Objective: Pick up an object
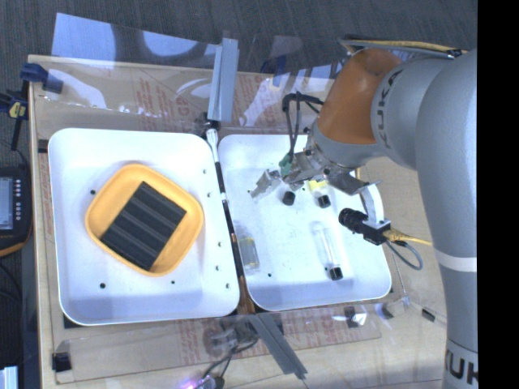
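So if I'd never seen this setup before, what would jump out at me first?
Probably the yellow dish in the left bin, with a dark ribbed block lying in it. Then the big grey arm with its orange band, reaching from the right over the right bin, where a clear tube lies.

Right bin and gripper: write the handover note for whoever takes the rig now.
Gripper: low over the upper part of the right bin; no object seen between its fingers.
Things: a clear tube with a dark cap lies in the right bin's lower right; a small clear item sits by its left wall. The left bin holds a yellow dish with a dark ribbed block on it.
Done: nothing lifted.
Left: grasp an object and raise it.
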